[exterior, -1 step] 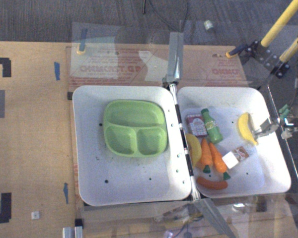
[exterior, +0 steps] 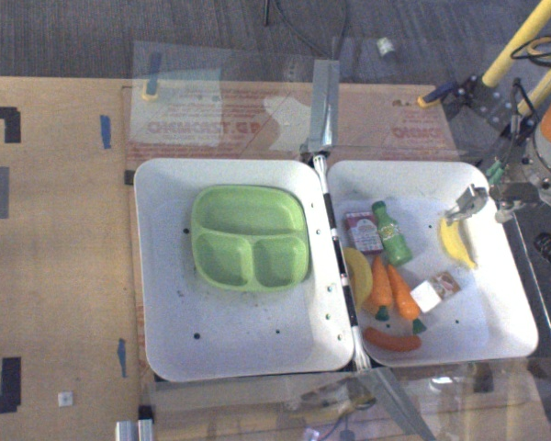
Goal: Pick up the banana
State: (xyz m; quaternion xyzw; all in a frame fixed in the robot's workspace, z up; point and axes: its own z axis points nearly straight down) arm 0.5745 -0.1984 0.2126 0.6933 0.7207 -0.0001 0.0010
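While the end effector [exterior: 466,203] sits at the upper right of the right bin [exterior: 519,333], just above the banana [exterior: 456,243], finger state can't be told: too small and blurred. Nothing visibly gripped.

Banana lies on the right bin floor near the right wall, long axis running top to bottom in frame, curved, upper tip just below the end effector. Probably a toy: light, stiff, smooth skin so likely a bit slippery. Best hold looks like mid-body across the narrow width, not the tapered tips; curve could make it roll or pivot if pinched off centre.

Counts, right bin:
- 1 banana at right, plus 1 yellow piece [exterior: 358,275] by the divider that may be a second banana, can't confirm
- 2 carrots [exterior: 390,288]
- 1 green bottle [exterior: 392,234]
- 1 dark red packet [exterior: 363,231]
- 1 small white box [exterior: 433,292]
- 1 red-orange pepper-like item [exterior: 393,341] at the bottom

Left bin [exterior: 165,329]: 1 green divided plate [exterior: 251,238], three compartments.

Both bins sit side by side on the worktop [exterior: 55,274]. 1 arm, entering from frame right.
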